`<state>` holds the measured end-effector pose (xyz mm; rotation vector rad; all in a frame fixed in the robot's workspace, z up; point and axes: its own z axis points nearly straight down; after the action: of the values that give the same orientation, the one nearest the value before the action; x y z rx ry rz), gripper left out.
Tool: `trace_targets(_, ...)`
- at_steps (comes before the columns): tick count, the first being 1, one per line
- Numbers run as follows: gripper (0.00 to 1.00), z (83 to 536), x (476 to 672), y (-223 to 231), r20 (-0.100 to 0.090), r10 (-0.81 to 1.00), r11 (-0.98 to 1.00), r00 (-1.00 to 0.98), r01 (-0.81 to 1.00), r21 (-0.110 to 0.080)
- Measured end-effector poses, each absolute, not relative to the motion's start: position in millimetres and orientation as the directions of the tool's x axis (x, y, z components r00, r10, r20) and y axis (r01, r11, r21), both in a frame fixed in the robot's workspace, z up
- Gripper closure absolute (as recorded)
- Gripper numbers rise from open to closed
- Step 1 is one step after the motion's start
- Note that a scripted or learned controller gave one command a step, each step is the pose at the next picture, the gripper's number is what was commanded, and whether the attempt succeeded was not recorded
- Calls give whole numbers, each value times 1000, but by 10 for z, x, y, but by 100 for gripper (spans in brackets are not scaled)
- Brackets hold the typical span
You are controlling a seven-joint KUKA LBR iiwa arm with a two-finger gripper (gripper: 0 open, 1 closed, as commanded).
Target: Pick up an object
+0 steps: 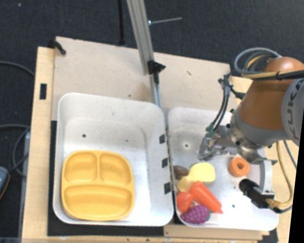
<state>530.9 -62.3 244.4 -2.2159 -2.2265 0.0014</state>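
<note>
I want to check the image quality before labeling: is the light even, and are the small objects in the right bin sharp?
Camera view: light is soft and even, with only faint shadows inside the bins; the yellow tray is clear; the orange ring and carrot are slightly soft; the gripper is dark and blurred, so its details are hard to read.

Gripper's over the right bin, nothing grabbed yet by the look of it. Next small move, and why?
Probably a short shift toward the near side and a descent onto the yellow piece. The gripper sits just beyond the toy pile, with bare bin floor under it, while the carrot and purple berry lie farther off. The orange ring is an alternative.
</note>
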Motion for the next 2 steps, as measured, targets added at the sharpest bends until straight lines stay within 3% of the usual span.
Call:
trace_targets(1, 100, 3514, 5016, -535, -1, 1000, 4, -4, 1000, 10)
trace_targets(2, 0, 3474, 5010, -546, -3, 1000, 3, -3, 1000, 2)
